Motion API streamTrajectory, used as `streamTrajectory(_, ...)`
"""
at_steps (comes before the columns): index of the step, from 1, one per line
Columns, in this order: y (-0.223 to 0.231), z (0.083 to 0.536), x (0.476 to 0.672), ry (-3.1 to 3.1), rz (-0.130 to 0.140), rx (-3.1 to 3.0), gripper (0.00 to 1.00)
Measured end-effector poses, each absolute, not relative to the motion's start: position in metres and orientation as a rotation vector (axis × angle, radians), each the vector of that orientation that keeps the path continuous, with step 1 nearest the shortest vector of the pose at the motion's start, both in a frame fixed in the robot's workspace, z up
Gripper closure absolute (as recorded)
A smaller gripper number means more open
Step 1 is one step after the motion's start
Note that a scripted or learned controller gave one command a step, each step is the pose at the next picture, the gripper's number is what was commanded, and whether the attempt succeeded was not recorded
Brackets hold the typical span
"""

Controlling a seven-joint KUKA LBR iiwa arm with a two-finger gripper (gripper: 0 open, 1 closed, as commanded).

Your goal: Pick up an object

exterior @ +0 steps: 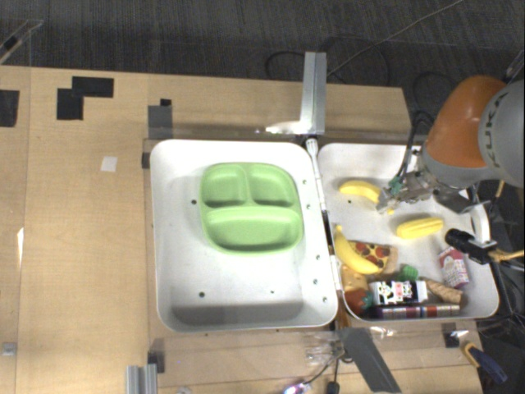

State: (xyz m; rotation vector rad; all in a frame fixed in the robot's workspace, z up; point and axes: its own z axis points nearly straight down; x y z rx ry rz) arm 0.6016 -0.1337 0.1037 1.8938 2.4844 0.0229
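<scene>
Tabletop (82, 220): bare wood left of the left bin, black patches near its far edge.
Left bin (176, 294): holds a green divided tray (248, 205) centred toward its far half; open white floor along its near wall.
Right bin (361, 158): far half open, near half crowded.
Yellow piece (359, 191): in the right bin, just left of the claw.
Claw (394, 194): low over the right bin's middle; cannot tell how far open, nothing seen held.
Yellow block (419, 226): just nearer than the claw.
Banana (351, 253): by the right bin's left wall.
Black carton (398, 290): near wall; white label unreadable.
</scene>
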Motion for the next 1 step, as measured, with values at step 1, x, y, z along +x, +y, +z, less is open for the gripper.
streamTrajectory(1,-0.0782,0.1871,0.6369,2.358,0.008,2.068,1.00)
